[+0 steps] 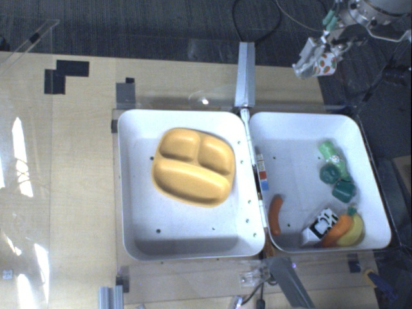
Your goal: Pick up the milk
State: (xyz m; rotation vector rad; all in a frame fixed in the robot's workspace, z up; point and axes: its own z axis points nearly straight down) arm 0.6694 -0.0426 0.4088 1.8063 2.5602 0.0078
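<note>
The milk (324, 224) is a small white carton with black patches. It lies in the front right corner of the right bin (293, 166), partly covered by an orange carrot (338, 230) and a yellow banana (353, 232). My gripper (317, 61) hangs high beyond the right bin's far edge, over the dark floor and far from the milk. Its fingers (305, 62) stand apart, open, with nothing between them.
The left bin (132, 237) holds a big yellow bread loaf (193, 166). In the right bin lie a green bottle (329, 152), two teal pieces (337, 180), a red-brown sausage (275, 214) and a thin packet (259, 169) against the left wall.
</note>
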